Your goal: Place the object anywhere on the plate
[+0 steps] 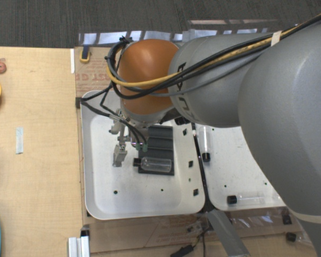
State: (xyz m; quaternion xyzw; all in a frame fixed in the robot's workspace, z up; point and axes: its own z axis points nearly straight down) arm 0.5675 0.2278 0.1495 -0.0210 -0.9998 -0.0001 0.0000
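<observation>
Near the front of the right bin (267, 183) lies one clear pen (247, 199), long axis left to right, black cap pointing left. A second pen (203, 142) lies along the bins' shared edge, long axis near to far, cap at the near end. The gripper (142, 154) hangs low over the left bin (99, 197); whether it is spread or closed I cannot tell. The arm (241, 74) reaches in from the right, its wrist bent downward.

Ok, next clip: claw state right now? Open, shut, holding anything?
Claw: low over the left bin; cannot be told from this view whether it is open or closed, and nothing is seen held in it.
</observation>
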